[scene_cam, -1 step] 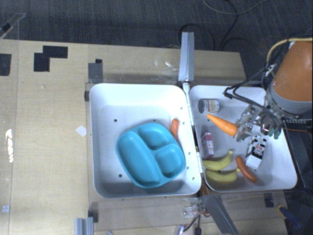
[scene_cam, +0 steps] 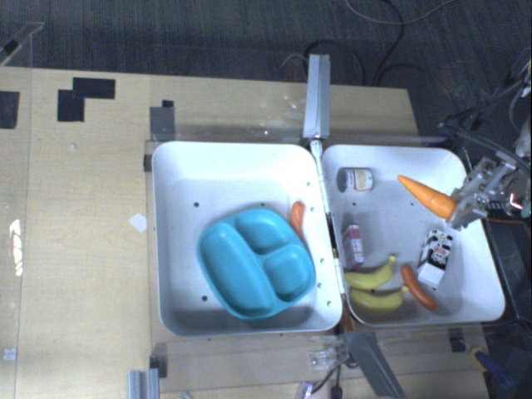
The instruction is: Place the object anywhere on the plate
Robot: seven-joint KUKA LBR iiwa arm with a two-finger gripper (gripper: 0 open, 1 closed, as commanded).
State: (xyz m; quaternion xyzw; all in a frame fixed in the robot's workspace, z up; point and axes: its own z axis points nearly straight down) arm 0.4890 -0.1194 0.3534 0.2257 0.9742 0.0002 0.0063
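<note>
Your gripper point(scene_cam: 462, 205) has its fingers clenched on the carrot's point(scene_cam: 426, 195) thick end; light, rigid, smooth and tapered, so slippery; the blue plate point(scene_cam: 254, 262) sits well left.

No lettering could be read anywhere. The can point(scene_cam: 358, 179), the small dark packet point(scene_cam: 354, 244) and the black-and-white carton point(scene_cam: 435, 257) in the right bin point(scene_cam: 486, 306) each bore printing, but it was too small and blurred to make out.
</note>
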